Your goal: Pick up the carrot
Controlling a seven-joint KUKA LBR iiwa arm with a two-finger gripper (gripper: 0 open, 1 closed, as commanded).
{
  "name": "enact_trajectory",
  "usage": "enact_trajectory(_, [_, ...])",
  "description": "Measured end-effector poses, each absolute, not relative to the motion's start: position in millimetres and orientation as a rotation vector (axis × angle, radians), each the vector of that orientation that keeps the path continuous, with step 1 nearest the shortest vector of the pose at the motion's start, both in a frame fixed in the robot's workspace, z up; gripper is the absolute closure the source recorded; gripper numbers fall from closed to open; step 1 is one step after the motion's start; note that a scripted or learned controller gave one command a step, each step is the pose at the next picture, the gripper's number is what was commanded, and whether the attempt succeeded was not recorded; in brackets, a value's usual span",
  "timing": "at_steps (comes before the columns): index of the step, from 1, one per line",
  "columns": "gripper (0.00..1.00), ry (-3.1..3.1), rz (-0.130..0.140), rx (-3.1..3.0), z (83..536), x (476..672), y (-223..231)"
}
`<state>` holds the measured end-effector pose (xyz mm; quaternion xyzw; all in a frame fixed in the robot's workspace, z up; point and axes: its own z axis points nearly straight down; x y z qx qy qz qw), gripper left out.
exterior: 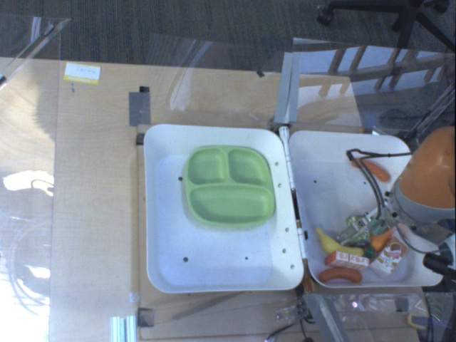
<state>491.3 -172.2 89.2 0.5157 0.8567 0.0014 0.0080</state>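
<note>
A small orange carrot [382,239] with a green end lies in the right bin [320,162], in a heap of toy food near the front right corner. The arm comes in from the right, its orange band [431,173] above the wrist. The gripper [361,226] hangs low over the heap, just left of the carrot and above a yellow banana [327,240]. It looks close to the carrot or touching it. The arm's grey wrist hides part of the heap.
The left bin [164,248] holds a green divided plate [229,186]. In the right bin a red sausage [340,276] and small white packets [389,257] lie at the front, and an orange-red piece [377,170] sits by a black cable [365,164] at the back.
</note>
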Motion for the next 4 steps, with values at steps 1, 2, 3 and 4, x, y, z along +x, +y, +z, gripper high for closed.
enact_trajectory(1, [1.00,2.672,0.011,1.605,100.6,495.5,-170.8])
enact_trajectory(2, [1.00,2.647,0.006,1.676,210.5,578.8,-114.9])
enact_trajectory(3, [1.00,2.842,0.004,1.319,98.0,574.5,-157.9])
enact_trajectory(4, [1.00,2.552,0.013,1.809,89.9,598.3,-93.1])
